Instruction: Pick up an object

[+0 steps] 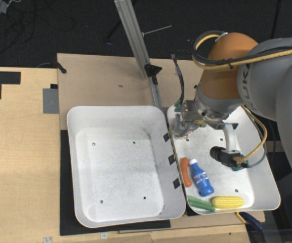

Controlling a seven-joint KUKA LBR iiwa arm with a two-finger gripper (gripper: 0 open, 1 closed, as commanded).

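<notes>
- Gripper [185, 127] low at the right bin's [267, 199] far-left corner — grip state cannot be told.
- Carrot [185, 172], blue bottle [201, 177], corn cob [227, 202] lie just nearer — probably unreached.

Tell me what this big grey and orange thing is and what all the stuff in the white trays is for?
That big thing is a robot arm, reaching in from the right. The camera looks down from above the bench. At the arm's end is its gripper, a claw with two fingers, hanging low over the right tray. In that tray lie an orange carrot, a blue bottle, a yellow corn cob and a green pod. They look like toys. The left tray sits beside it. The robot's job is to pick something up. I can't tell whether it holds anything.
</notes>
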